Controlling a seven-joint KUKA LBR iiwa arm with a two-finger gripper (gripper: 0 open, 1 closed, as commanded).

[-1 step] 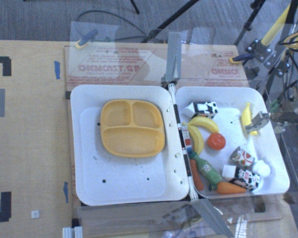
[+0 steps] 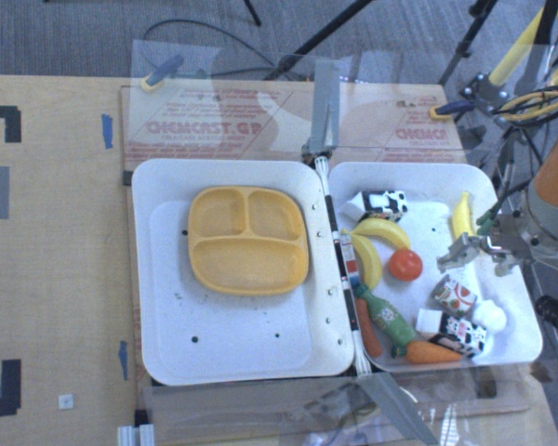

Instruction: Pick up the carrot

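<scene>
Two shallow white bins are set side by side on the bench. The left bin (image 2: 158,277) carries a yellow divided plate (image 2: 248,240), which lies flat toward its upper half. The right bin (image 2: 516,337) is crowded with toy food. The carrot (image 2: 434,351) is found along the near edge of that bin, lying on its side, just right of a green bottle (image 2: 387,316) that is tilted beside the bins' shared wall. An orange-red piece (image 2: 368,333) is wedged next to the bottle, against that wall. Higher up, a curved banana (image 2: 379,234) is seen next to a red tomato (image 2: 405,265), and a second, smaller banana (image 2: 461,217) is placed near the far right corner. A black-and-white cow toy (image 2: 384,203) is lying above the bananas.

The gripper (image 2: 480,249) is held over the right side of the bin, well apart from the carrot. Its fingers appear to be spread wide, though the metal parts are blurred, and nothing is seen between them.
</scene>
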